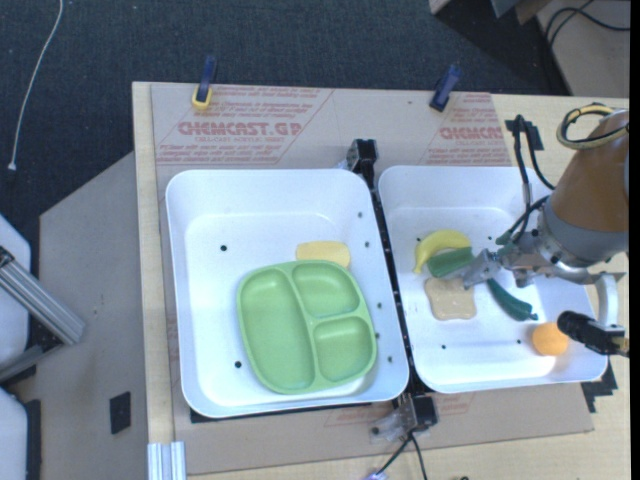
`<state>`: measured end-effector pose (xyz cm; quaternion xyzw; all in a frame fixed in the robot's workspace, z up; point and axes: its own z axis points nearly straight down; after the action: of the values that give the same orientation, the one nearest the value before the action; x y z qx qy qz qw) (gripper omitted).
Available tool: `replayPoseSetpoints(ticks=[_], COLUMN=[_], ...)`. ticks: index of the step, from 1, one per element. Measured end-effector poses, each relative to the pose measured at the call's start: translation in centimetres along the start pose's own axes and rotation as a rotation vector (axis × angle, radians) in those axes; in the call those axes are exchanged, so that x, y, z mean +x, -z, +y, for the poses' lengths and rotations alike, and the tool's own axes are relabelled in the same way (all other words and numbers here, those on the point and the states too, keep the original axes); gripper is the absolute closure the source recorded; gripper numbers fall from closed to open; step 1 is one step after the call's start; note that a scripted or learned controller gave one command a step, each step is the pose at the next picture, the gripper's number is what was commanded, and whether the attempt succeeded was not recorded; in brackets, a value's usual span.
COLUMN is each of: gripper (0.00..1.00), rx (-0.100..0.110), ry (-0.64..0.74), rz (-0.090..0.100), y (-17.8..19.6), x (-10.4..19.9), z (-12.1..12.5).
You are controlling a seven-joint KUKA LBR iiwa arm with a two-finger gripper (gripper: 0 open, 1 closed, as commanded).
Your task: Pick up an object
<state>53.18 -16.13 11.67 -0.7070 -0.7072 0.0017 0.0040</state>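
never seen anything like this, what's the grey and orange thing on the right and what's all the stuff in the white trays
That is a robot arm, reaching in from the right. At its end is a gripper meant to pick objects up. The one picture comes from a fixed camera above the bench, looking down at a slant.

Two shallow white bins sit side by side. The left bin holds a green divided plate with a pale yellow piece beside its far edge. The right bin holds a yellow banana-shaped toy, a dark green piece, a beige flat piece, a teal piece and an orange ball.

The gripper is low among those items; I cannot tell whether it holds anything.
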Motion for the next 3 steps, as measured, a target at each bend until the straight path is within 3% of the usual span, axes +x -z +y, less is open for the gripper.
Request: replayPoseSetpoints(ticks=[1,2,3], gripper=[0.0,1.0,1.0], rx=[-0.007,-0.018,-0.014], ry=[-0.001,0.0,0.002], rz=[-0.001,-0.003,-0.005], y=[-3.1,-1.7,3.4], x=[0.0,0.1,1.1], z=[0.1,0.4,0.4])
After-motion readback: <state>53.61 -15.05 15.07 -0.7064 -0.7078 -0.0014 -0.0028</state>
